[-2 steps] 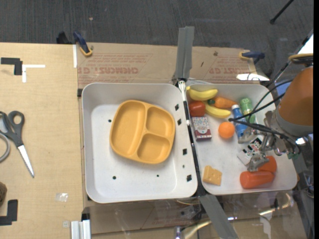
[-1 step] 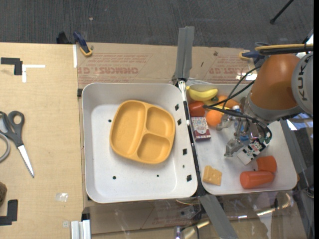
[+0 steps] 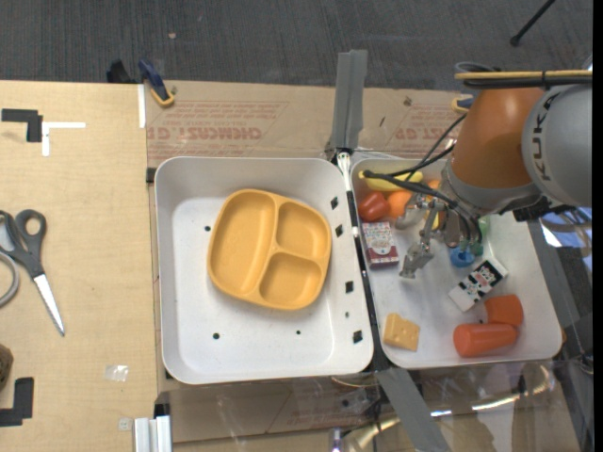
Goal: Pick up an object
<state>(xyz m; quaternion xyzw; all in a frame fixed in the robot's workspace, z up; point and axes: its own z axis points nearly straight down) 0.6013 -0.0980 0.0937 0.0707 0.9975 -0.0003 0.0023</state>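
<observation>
The right bin (image 3: pixel 532 252) holds several small objects. A red and white carton (image 3: pixel 379 244) lies near its left wall, with a yellow cheese wedge (image 3: pixel 401 332) below it. A red cylinder (image 3: pixel 485 338) and a red block (image 3: pixel 504 309) sit at the front right, beside a black and white box (image 3: pixel 476 283). A banana (image 3: pixel 391 179), an orange ball (image 3: pixel 399 203) and a red item (image 3: pixel 371 205) crowd the back left corner. My gripper (image 3: pixel 415 260) hangs low over the bin's middle, just right of the carton. A blue piece (image 3: pixel 462 255) lies right of it.
The left bin (image 3: pixel 179 281) holds a yellow divided plate (image 3: pixel 269 250). Scissors (image 3: pixel 36 262) lie on the wooden bench at far left. The arm's orange band (image 3: pixel 495 139) hangs over the right bin's back edge. A grey bar (image 3: pixel 349 102) runs between the bins at the back.
</observation>
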